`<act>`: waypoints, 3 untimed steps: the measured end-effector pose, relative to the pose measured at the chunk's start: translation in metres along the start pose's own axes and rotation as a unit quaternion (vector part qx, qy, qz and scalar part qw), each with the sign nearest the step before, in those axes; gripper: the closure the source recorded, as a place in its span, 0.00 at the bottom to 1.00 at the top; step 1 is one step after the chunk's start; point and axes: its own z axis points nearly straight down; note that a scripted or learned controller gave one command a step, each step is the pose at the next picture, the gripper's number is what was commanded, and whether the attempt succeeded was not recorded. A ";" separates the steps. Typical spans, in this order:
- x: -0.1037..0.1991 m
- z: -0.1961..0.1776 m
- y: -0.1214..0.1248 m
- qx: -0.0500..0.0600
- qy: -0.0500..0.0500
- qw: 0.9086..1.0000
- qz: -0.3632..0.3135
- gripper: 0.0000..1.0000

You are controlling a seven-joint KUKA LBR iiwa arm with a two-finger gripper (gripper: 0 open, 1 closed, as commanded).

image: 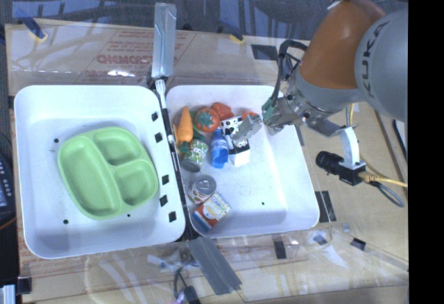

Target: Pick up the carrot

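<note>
Lying beside tomato [206,119] (right bin [295,184]): carrot [184,126].

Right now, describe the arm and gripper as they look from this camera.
The arm is a bulky, rounded grey body with a broad orange band above the wrist and dark lettering along its grey shell. Thin dark cables loop beside the wrist. The gripper is a small metallic grey assembly with slim fingers, over the right bin.
</note>
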 end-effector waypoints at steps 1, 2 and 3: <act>0.035 -0.038 -0.063 -0.002 -0.001 1.000 0.012 0.00; -0.005 0.007 -0.016 -0.001 -0.001 0.996 0.095 0.00; -0.039 0.111 0.013 0.001 0.001 0.992 0.128 0.00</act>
